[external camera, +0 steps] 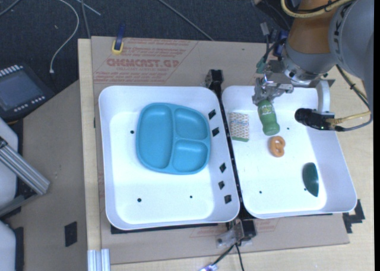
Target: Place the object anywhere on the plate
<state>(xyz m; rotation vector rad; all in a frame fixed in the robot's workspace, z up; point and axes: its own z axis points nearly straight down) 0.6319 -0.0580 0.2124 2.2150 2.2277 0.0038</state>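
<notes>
Nearest, a dark green oval object [310, 179] is lying by the right bin's [338, 198] front right corner, with a small orange ring-shaped piece [276, 145] resting toward the middle and a patterned flat packet [239, 126] by its left wall. Further back, the gripper [265, 97] is hovering over the top of a green plastic bottle [269, 119], likely lining up a grasp; whether it is clenched cannot be told. Meanwhile, the blue divided plate [173, 138] is waiting in the left bin [119, 204].
</notes>
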